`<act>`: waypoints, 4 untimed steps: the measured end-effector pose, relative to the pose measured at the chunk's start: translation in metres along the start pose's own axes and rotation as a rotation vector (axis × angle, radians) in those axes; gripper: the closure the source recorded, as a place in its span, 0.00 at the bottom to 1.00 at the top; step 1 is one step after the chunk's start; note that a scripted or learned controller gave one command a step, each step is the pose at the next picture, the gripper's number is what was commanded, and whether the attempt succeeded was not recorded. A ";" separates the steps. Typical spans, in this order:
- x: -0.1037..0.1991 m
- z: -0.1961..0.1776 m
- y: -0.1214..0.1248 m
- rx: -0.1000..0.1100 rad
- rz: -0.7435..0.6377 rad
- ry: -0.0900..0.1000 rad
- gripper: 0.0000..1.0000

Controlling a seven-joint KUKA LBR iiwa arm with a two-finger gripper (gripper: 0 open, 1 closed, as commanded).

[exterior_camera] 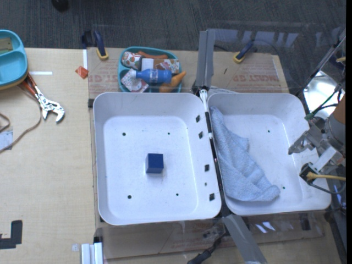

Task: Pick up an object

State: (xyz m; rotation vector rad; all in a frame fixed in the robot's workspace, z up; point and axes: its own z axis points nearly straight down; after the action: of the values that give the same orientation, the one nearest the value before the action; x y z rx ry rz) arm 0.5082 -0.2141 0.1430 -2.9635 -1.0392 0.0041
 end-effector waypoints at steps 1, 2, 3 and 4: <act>0.006 -0.025 0.004 0.000 0.043 0.000 0.00; 0.014 -0.070 0.022 -0.002 -0.573 0.000 0.00; 0.030 -0.057 0.022 0.000 -0.568 -0.001 0.00; 0.013 -0.112 0.010 -0.001 -0.376 -0.001 0.00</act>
State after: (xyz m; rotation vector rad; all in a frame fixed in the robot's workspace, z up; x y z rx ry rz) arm 0.5253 -0.2141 0.2551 -2.7177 -1.5753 0.0044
